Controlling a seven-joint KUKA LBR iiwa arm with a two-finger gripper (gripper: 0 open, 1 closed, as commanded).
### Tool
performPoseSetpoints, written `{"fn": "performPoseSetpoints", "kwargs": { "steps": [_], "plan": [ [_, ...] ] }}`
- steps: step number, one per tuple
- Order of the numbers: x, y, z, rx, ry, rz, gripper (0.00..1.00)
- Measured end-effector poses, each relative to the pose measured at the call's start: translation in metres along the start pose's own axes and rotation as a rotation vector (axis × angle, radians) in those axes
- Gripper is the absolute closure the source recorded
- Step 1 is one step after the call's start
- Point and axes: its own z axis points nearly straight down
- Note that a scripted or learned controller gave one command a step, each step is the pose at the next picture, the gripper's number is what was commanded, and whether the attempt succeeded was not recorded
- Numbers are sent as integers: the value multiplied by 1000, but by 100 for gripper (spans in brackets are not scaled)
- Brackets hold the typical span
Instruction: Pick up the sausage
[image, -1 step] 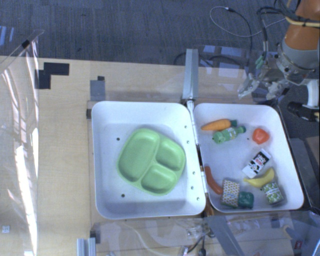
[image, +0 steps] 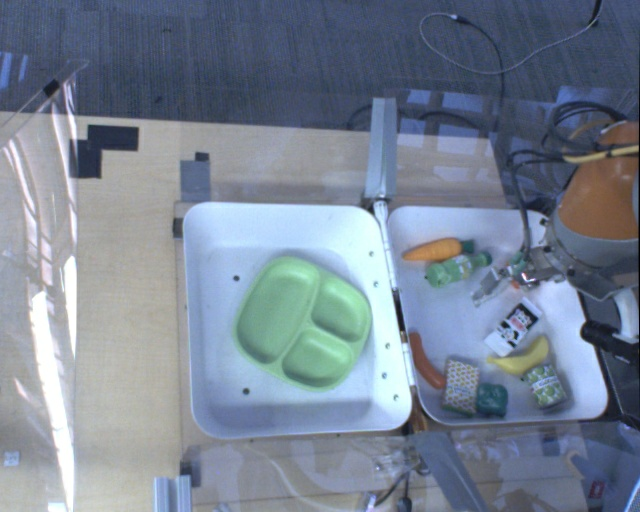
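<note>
— Gripper is over the right bin, in its upper half, near the far right corner. Its two metal fingers are spread a little, and nothing is between them.

— And where is the sausage?

— It lies against the left wall of the right bin, toward the near edge. It is reddish-orange and slightly tilted, well apart from the gripper.

— What lies close to the gripper, then?

— One green bottle is just beside the fingers, on their left. A carrot is behind it, near the far edge. A small white carton and a banana lie toward the right wall.

— And the near edge?

— A patterned packet, a dark green thing and a small green can are along it.

— The left bin?

— It bears a green divided plate in its middle.
</note>
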Motion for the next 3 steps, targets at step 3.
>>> {"fn": "performPoseSetpoints", "kwargs": {
  "steps": [3],
  "plan": [
    [-30, 55, 42, -3, -2, -30, 0]
  ]
}}
